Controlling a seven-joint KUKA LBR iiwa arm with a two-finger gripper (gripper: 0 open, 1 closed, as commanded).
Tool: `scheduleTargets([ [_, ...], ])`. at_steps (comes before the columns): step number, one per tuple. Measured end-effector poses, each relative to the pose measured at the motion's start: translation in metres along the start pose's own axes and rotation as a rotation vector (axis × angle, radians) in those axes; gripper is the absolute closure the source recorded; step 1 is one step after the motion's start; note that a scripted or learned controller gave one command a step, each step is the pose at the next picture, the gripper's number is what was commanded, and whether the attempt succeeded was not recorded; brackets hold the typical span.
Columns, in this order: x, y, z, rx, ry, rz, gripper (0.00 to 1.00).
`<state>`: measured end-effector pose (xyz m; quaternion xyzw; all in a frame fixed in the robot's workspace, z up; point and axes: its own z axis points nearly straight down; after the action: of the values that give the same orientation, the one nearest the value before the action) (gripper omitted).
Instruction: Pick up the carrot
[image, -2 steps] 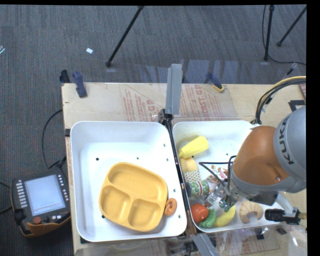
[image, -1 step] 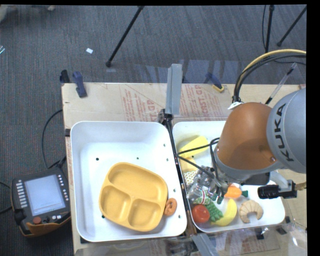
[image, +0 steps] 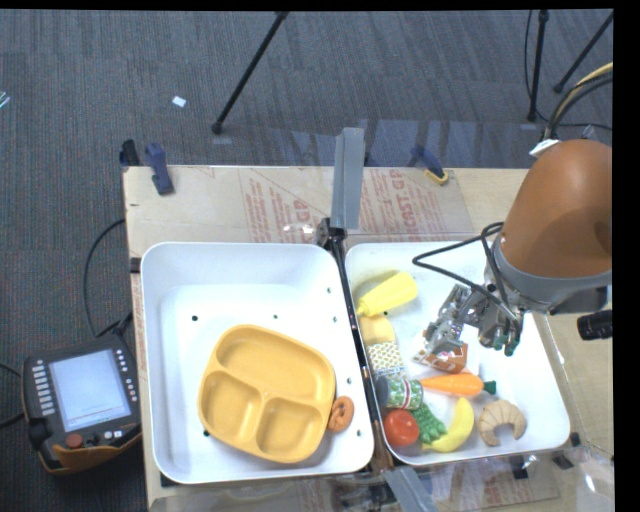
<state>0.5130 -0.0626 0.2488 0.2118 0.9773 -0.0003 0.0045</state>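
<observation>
Carrot (image: 452, 384) lies crosswise, tip leftward.

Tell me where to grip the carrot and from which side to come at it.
Grip the carrot across its thick middle, coming from straight above. It lies flat and lengthwise in the right bin, green top toward the view's right, so fingers closing across its narrow width should fit. Neighbours crowd it: the banana and croissant just below, a can at its tip. The gripper hangs above it.
</observation>
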Motion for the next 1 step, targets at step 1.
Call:
scheduleTargets([
  [1,0.0025,0.0018,0.0035,0.001,0.008,-0.004,0.00],
])
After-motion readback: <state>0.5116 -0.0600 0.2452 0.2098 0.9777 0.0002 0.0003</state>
